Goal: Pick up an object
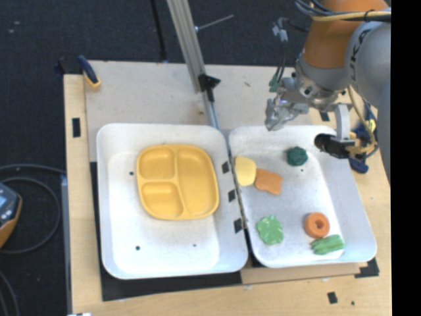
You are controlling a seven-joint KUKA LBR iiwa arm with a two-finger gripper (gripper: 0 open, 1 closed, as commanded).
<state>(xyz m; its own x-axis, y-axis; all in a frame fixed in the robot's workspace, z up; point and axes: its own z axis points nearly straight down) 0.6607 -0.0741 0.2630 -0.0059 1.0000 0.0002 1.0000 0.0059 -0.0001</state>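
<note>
The claw (276,118) hangs over the right bin's (342,252) far rim holding nothing; whether it is spread I cannot tell. To do this well, bring it down toward the near-left and straddle the orange piece (268,182) across its narrow width. That piece lies beside the yellow one (245,170), its long axis running left to right and tilting slightly nearer at the right.

The bench (145,87) is a pale, speckled board with dark floor around it. Two shallow white bins sit on it side by side, edges touching at the middle: the left bin (115,242) and the right bin (355,229). A slanted metal post (187,38) rises from the bench just behind where the bins meet. A blue-and-yellow clamp (89,71) grips the far left corner, and small black tape marks dot the left and front edges
</note>
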